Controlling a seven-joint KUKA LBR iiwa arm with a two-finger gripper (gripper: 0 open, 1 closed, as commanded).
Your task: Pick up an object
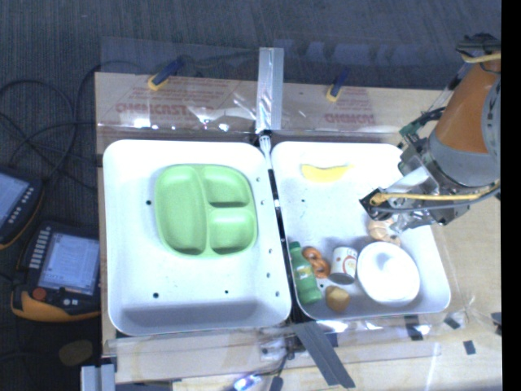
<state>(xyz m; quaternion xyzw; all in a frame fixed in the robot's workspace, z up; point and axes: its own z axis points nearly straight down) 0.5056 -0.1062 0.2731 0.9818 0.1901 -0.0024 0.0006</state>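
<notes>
On the left, the left bin (130,243) holds a green divided tray (205,208), lying flat near its middle. I leave it alone, because it is wide and shallow and my two fingers would find little to grip there.

The right bin (350,157) has the small things. At its far side lies a yellow banana (324,171), well apart from the rest. Along the near side stands a crowd: a green bottle (303,277), a pretzel (316,260) touching it, a small brown piece (338,298), a red and white can (344,262) and a white bowl (388,273).

My gripper (384,206) hangs over the right part of this bin, just above a small beige object (379,231) that lies beside the rim of the bowl. I cannot tell whether my hand is open or closed from here, and I see nothing held in it.

I judge the beige object is the nearest target. To do it well, I should come straight down with one finger between it and the bowl, so that the bowl is not pushed. If that gap is too narrow, the banana is the safer choice, because it lies free.
</notes>
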